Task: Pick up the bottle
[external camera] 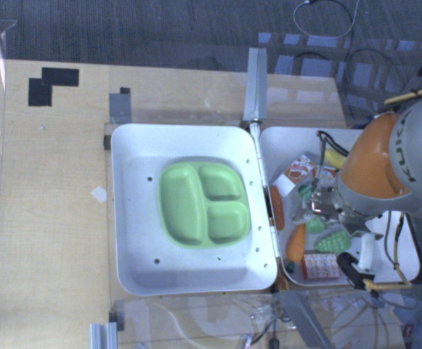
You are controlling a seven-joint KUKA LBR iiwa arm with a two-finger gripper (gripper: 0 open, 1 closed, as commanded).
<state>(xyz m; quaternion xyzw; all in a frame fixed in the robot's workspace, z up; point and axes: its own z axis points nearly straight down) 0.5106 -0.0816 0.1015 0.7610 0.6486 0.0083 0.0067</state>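
Observation:
My gripper [317, 203] is down inside the right bin [270, 147], below the grey wrist and the orange band [374, 166]. It hangs among a heap of small items. A small green thing [314, 225], possibly the bottle, lies just in front of the gripper, partly under it. I cannot tell whether it is touched or held. The arm hides the right half of this bin.
The right bin also holds an orange carrot [295, 244], a sausage [277, 207], a red labelled box [321, 265], a bumpy green item [335, 241], a red-and-white carton [299, 171] and a yellow piece [334, 158]. A green divided plate [205, 203] lies in the left bin [134, 217].

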